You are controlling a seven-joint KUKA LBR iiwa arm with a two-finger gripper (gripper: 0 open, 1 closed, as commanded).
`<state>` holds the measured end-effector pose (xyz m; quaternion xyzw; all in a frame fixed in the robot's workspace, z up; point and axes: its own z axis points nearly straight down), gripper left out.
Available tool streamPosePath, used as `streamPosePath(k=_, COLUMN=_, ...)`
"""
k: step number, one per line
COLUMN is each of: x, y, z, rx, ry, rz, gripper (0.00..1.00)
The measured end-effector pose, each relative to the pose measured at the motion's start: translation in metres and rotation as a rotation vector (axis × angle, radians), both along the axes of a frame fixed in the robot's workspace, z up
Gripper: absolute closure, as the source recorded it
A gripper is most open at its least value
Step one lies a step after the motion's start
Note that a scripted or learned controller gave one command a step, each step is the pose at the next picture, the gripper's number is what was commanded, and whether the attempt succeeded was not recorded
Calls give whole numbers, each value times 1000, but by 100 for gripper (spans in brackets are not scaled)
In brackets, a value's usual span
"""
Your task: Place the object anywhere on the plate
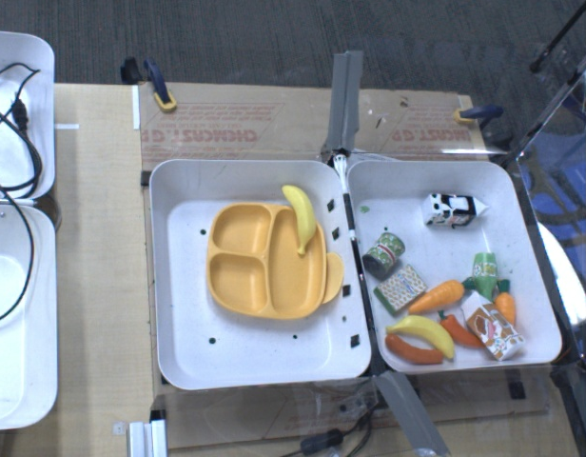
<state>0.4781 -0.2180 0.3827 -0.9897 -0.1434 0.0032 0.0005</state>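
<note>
The banana (301, 217) lies across the yellow plate's (241, 284) upper right rim in the left bin (179, 350); light, stiff, smooth plastic I judge, best pinched mid-body.

At the right edge of the frame, from the upper right corner down past the middle, sits a faint, smeared grey-blue shape (562, 165) crossed by thin dark lines. It is too blurred to tell whether it is part of the arm, or what pose it has.
</note>
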Motion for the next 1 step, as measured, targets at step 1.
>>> streamPosePath(k=1, x=6, y=-4, z=-13, rx=3, ry=0, rz=477, gripper=100)
